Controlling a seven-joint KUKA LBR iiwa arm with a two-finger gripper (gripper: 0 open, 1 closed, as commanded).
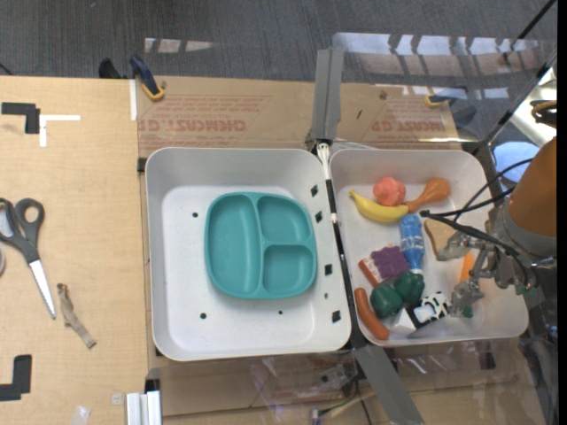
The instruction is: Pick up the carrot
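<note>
A small orange carrot (466, 267) shows as a thin sliver in the right part of the right bin (496, 328), close against the gripper's metal parts. The gripper (469, 296) hangs low over that bin's right side, coming in from the arm with the orange band (539, 197). The carrot sits just above the gripper's tips and is partly covered by the hardware and cables. I cannot make out whether it is held or merely lies beneath.
The right bin also holds a banana (376, 208), a pink-red ball (389, 189), an orange drumstick-shaped toy (431, 190), a blue bottle (410, 237), a purple block (387, 261), a green item (396, 295), a red sausage (370, 315) and a black-and-white piece (431, 309). A teal divided plate (261, 244) lies in the left bin (168, 264).
</note>
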